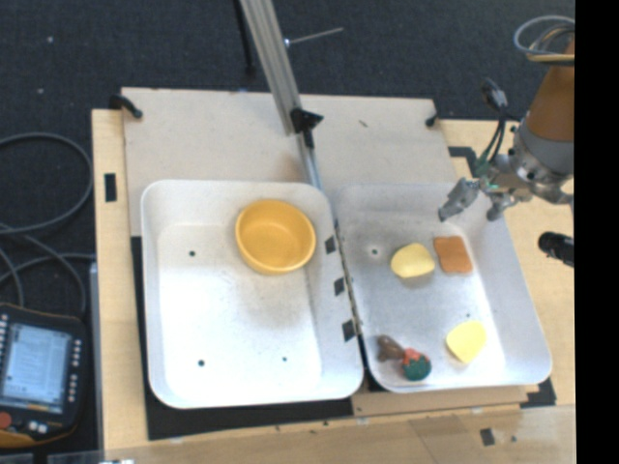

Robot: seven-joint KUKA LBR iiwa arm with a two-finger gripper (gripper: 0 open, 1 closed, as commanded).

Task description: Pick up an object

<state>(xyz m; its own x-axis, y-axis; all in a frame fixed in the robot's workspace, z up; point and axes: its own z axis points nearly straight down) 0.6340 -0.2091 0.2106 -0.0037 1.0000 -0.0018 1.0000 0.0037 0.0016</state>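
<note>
Clearly early in the task, nothing lifted yet. End effector (476, 200) poised over the 1 o'clock corner of the right bin (513, 288), fingers (456, 204) spread apart with nothing between them, hanging from the grey arm (549, 114) entering at 3 o'clock of the view. No contact visible with any object.

Candidates all resting on the right bin's floor: a pale yellow rounded piece (413, 261) near the bin's centre, an orange-brown block (453, 255) just beside it at its 3 o'clock, a yellow wedge-like piece (466, 341) toward 5 o'clock of the bin, and a small cluster at 6 o'clock made of a brown item (390, 348) touching a red-and-green item (416, 364). Nearest to the end effector: the orange-brown block, lying toward 6 o'clock from the spread fingers and apart from them. Likely target by position, though not certain.

Over in the left bin (174, 288), a yellow bowl (276, 235) sitting upright at about 1 o'clock of that bin, well apart from the arm. Both bins side by side on the bench (203, 129), with a metal strut (271, 46) slanting down from 12 o'clock to the seam between them.

Done so far, as judged from the layout: approach over the right bin. Left to do: descent, closing on one object, and the lift itself
</note>
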